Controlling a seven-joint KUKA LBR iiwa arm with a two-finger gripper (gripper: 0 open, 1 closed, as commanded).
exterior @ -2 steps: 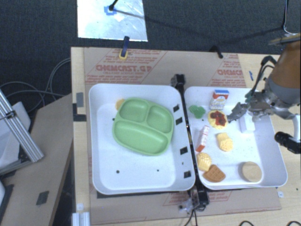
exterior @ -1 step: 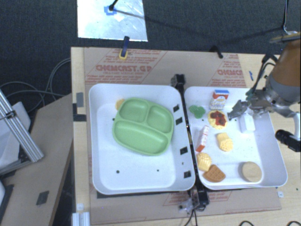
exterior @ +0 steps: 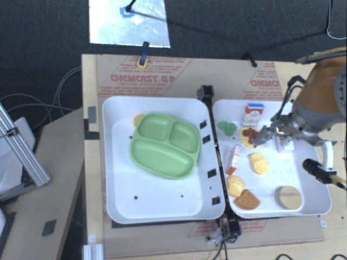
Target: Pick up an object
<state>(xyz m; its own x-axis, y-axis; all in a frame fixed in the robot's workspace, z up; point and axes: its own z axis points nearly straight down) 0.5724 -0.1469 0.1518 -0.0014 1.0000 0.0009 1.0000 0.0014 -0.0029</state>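
You see the arm (exterior: 325,99) reaching in from three o'clock, its gripper (exterior: 271,134) low over the right bin (exterior: 320,199), near that bin's upper middle. Whether the gripper is open, closed or gripping anything, you cannot tell from this slant.

Just at its nine o'clock side lies a red and yellow toy (exterior: 249,136), touching or nearly touching the tip. At eleven o'clock of the gripper stands a small carton (exterior: 253,113), and a green leafy piece (exterior: 227,128) lies further toward nine. Toward seven o'clock you find a white and red tube (exterior: 234,158), and at six a yellow corn piece (exterior: 259,164). Along the bin's near edge lie a yellow lump (exterior: 235,186), a brown waffle (exterior: 248,200) and a tan round disc (exterior: 289,197).

The left bin (exterior: 116,145) holds a green divided plate (exterior: 165,144).
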